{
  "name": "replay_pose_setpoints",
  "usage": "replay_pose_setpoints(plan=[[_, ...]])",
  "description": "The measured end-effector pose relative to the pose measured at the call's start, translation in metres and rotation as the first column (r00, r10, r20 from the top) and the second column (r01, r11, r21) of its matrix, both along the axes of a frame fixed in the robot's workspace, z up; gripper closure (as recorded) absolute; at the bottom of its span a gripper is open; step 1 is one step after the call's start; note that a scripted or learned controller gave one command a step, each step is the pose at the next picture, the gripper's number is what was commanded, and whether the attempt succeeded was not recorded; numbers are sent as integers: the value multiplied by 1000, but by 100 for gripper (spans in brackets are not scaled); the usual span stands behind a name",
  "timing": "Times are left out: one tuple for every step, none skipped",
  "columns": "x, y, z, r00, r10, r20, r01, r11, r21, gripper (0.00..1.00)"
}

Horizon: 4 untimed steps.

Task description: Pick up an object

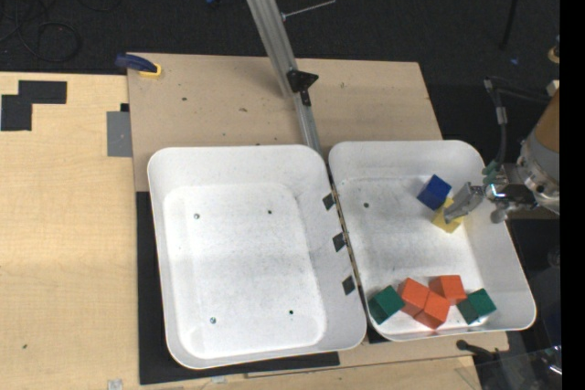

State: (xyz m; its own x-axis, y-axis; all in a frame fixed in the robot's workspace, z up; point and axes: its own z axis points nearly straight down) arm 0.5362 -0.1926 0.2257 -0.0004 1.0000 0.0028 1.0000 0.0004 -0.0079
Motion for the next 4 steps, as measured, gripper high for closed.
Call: replay_pose_setpoints(plan=[[1, -1, 2, 1000, -2, 5, 2, 1000, -1, 0], [2, 2, -41, 1000, -1, 1, 1, 1000, 0, 0], [-7, -1, -103, 1000, -1, -2, 1, 1000, 0, 0], [-6, 0, -135, 1000, -3, 6, 3, 1000, -1, 0]])
